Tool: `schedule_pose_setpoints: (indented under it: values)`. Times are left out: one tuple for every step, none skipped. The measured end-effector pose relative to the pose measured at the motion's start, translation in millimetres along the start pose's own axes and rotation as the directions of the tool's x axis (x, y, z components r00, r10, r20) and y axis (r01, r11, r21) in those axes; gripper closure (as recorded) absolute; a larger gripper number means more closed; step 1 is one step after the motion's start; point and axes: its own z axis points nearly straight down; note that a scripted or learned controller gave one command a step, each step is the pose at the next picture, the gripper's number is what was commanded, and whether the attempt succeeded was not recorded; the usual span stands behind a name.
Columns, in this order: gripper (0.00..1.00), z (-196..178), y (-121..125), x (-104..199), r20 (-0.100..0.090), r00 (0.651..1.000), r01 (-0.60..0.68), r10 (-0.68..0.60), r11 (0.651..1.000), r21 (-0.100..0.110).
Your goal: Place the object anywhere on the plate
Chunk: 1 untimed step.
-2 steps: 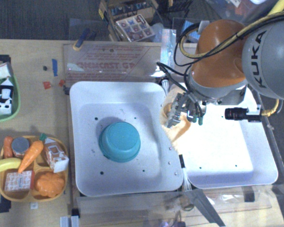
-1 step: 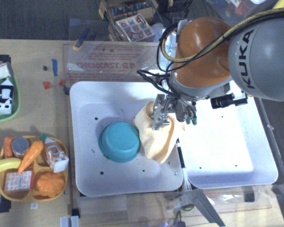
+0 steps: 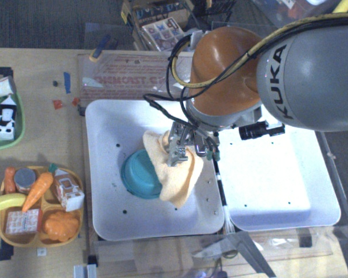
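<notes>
- The gripper point(image 3: 185, 146) is down in the left bin point(image 3: 104, 201), right on top of the pale yellow cloth point(image 3: 180, 181). Honestly can't tell whether it's open or closed, the metal parts blur into the fabric.
- That cloth is crumpled near the middle of the left bin, and its left edge drapes over the teal plate point(image 3: 140, 175), so cloth and plate are touching.
- The plate sits just left of the cloth, partly covered by it.
- The right bin point(image 3: 278, 178) is next door, under the arm point(image 3: 301, 68).
- Off to the left on the bench point(image 3: 40, 114): a yellow tray point(image 3: 0, 227) with toy food, including a carrot point(image 3: 37, 191) and a banana point(image 3: 4, 202), plus a green tray point(image 3: 17, 133) further up.
</notes>
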Motion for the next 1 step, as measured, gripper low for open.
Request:
schedule_pose_setpoints:
  values:
    - [0.00,-0.2,-0.1,-0.1,0.000,1.000,0.000,0.000,1.000,0.000]
